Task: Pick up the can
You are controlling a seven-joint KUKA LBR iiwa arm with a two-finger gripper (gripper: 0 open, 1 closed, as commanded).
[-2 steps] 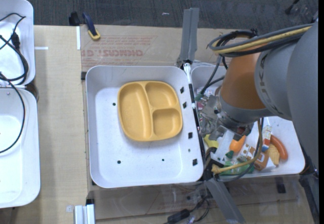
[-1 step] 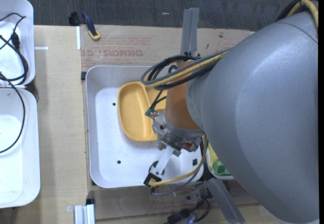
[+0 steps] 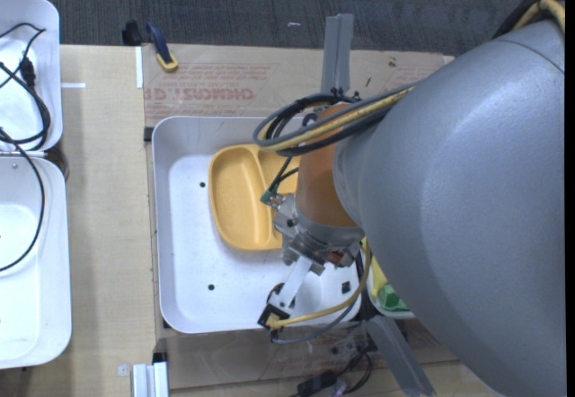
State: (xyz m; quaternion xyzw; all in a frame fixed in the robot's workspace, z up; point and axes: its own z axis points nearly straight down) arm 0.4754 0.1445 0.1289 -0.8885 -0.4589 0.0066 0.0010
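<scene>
My arm reaches over the right half of the white bin [image 3: 171,233] and hides much of it. The gripper [image 3: 310,251] hangs below the orange wrist band, low over the bin floor, just right of a yellow oval dish [image 3: 235,198] lying in the bin's middle. From above, its own body covers its fingers. A small green and pale yellow thing [image 3: 388,296] peeks out under the arm at the bin's right side; I cannot tell whether it is the can.
White trays [image 3: 27,207] with black cables stand at the far left. A blue and yellow clamp [image 3: 160,47] lies on the bench behind the bin, near brown cardboard [image 3: 216,85]. A grey post [image 3: 337,49] rises behind the bin.
</scene>
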